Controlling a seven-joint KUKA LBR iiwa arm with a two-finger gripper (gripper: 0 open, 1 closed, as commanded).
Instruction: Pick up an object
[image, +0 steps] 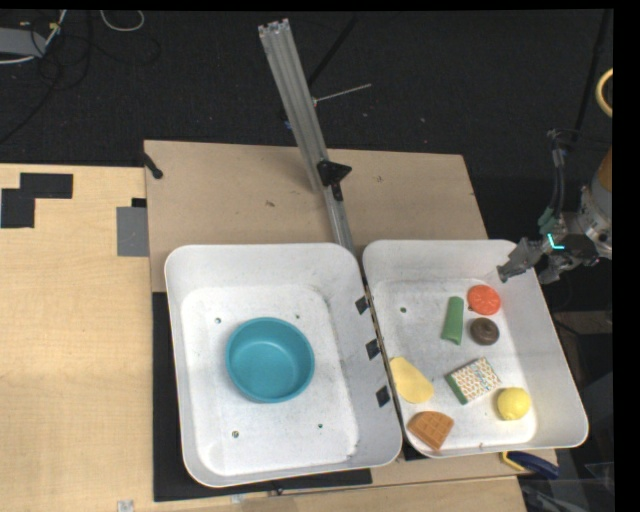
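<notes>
We see gripper (522, 262) over right bin's (430, 262) far right rim, above its contents; finger state we cannot tell. Open floor toward far left. We count six things there: red round (484, 299), green block (454, 320), brown disc (484, 332), patterned block (472, 380), yellow wedge (409, 380), yellow ball (513, 403), plus waffle piece (431, 429) at near rim. Left bin (200, 275): one teal bowl (269, 359). Bench (70, 300) pale wood.

Dark claw (521, 262) with a small teal light.
</notes>
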